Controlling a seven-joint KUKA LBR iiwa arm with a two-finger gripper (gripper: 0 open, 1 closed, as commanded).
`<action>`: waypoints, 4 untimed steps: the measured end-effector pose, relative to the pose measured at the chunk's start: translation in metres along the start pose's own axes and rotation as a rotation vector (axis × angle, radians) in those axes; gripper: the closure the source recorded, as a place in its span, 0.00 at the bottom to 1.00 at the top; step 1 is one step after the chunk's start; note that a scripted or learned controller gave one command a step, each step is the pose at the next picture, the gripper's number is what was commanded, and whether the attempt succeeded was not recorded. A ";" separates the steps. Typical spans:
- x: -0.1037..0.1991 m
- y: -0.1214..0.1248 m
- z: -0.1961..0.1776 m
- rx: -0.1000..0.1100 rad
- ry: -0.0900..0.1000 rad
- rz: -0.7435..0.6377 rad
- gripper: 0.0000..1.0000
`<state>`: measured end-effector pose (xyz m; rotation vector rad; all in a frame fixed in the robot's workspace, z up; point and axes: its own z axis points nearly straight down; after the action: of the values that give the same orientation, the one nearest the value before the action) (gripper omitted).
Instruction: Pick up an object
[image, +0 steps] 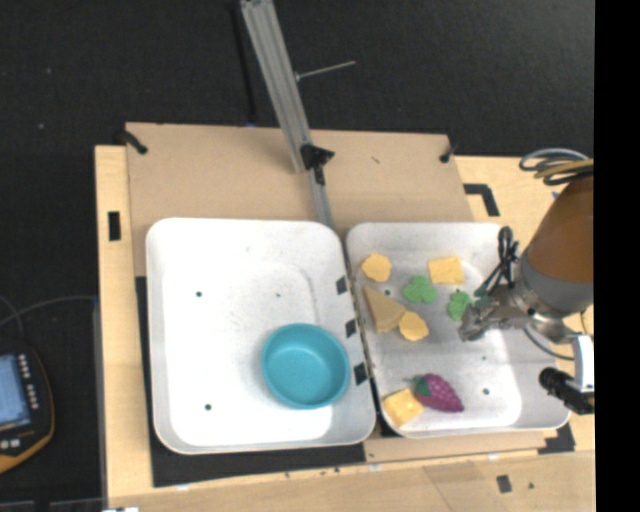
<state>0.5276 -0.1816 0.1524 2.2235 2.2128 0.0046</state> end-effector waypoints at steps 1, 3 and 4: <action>0.002 -0.007 -0.051 -0.002 -0.001 -0.007 1.00; 0.042 0.007 -0.058 0.000 0.001 -0.012 1.00; 0.099 0.009 -0.065 0.003 0.003 -0.011 1.00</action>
<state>0.5367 -0.0826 0.2176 2.2145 2.2276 0.0050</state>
